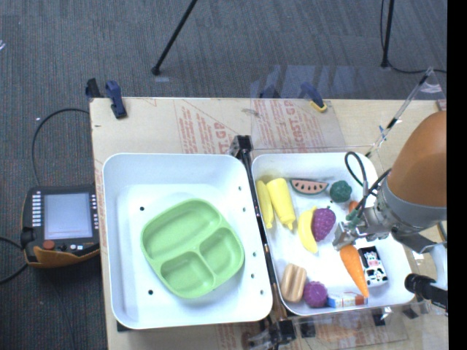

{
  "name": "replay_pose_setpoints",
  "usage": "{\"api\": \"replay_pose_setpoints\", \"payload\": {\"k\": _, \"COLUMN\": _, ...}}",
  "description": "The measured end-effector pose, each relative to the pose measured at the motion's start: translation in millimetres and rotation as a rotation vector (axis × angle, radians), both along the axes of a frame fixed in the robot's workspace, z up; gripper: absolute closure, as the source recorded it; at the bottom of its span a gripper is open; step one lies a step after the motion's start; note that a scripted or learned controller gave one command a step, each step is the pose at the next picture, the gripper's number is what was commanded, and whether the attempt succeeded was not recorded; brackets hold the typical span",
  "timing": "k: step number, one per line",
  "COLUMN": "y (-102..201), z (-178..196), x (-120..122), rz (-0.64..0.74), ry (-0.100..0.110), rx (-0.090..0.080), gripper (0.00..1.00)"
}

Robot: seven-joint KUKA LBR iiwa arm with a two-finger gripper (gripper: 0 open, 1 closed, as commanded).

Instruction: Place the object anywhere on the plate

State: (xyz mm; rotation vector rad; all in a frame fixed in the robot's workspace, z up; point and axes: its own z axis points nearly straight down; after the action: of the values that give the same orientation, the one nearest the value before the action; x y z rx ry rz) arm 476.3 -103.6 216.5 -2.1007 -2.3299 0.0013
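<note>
Over on the right-hand bin (387, 286), the claw (349, 237) is down low among the toy food, right at the top end of the carrot (354, 270). Whether it has closed on anything, I cannot tell; the wrist hides the tips from this angle.

So which piece is the target? My guess is the carrot, since the claw sits touching or just above its thick end, with the purple grapes (322, 223) just to the carrot's upper left and the banana (306, 233) beyond those. The carrot lies flat on the bin floor, nothing lifted.

And the green plate (192, 248)? It sits well to the left of the carrot, in the other bin (124, 195), all three compartments bare.

By my reading, then, we are at the very start: the pick is being attempted at best. A firm grasp, the lift, the carry across the divider between the bins and the release on the plate all remain.
</note>
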Motion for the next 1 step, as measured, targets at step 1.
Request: {"api": "replay_pose_setpoints", "payload": {"k": 1, "y": 64.8, "z": 84.4, "x": 1.6, "rz": -0.027, "ry": -0.006, "rx": 0.000, "gripper": 1.00}}
